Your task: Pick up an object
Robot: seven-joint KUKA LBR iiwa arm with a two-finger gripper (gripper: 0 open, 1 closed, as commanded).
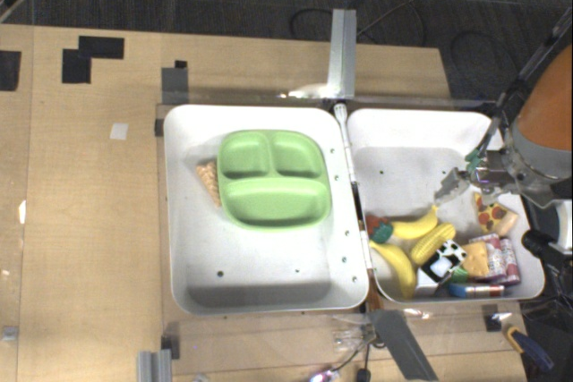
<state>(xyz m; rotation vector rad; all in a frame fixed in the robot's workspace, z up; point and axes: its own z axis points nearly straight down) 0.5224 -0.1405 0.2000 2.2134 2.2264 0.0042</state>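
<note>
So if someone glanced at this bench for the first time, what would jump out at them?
The green divided plate in the middle of the left bin stands out most. Next come the yellow bananas in a pile of small items at the near end of the right bin, with the grey arm reaching over that bin's right side.

Green tray (271, 178) — left bin (183, 219), tan bench (81, 219).

Heaped in the right bin's near end, just below and left of the gripper (461, 179): yellow bananas (414, 233) lying flat, a black-and-white block (445, 261) among them, a pink packet (498, 257) alongside.
</note>
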